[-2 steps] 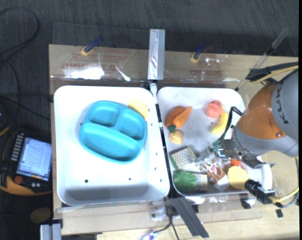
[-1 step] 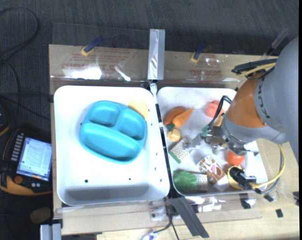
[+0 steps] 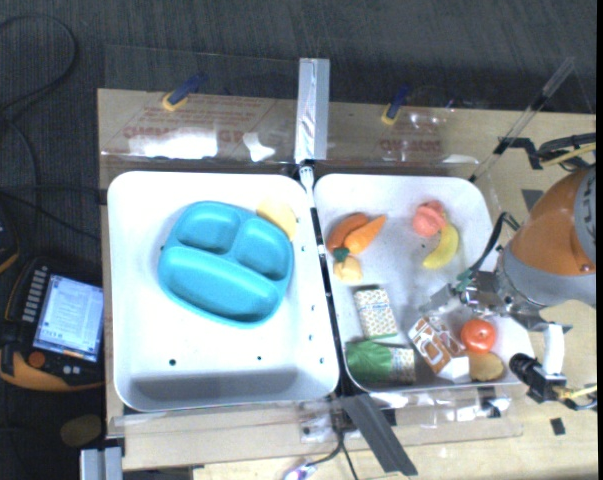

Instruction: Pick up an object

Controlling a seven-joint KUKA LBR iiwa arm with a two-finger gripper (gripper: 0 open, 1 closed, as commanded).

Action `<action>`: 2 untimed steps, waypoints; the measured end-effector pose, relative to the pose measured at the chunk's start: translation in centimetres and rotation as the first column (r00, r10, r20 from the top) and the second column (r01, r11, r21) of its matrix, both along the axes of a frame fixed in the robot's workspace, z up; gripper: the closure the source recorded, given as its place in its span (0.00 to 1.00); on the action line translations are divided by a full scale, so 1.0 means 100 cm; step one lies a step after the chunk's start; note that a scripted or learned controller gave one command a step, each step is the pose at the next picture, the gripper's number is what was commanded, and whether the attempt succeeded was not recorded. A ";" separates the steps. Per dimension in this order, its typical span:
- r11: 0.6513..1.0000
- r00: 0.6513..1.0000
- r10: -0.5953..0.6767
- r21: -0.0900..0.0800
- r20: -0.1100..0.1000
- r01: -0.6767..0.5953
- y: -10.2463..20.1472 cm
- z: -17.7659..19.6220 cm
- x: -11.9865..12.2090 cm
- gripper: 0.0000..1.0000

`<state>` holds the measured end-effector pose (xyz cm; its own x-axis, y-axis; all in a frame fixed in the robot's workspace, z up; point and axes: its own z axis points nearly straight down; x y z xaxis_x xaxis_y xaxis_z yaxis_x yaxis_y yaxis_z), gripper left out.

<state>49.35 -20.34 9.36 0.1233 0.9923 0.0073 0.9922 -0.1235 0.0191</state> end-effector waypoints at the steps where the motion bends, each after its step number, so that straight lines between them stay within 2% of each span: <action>1: 0.981 0.981 -0.192 -0.009 -0.010 0.192 0.054 -0.005 0.108 0.00; 2: 0.982 0.982 -0.191 -0.015 -0.010 0.191 0.053 0.006 0.108 1.00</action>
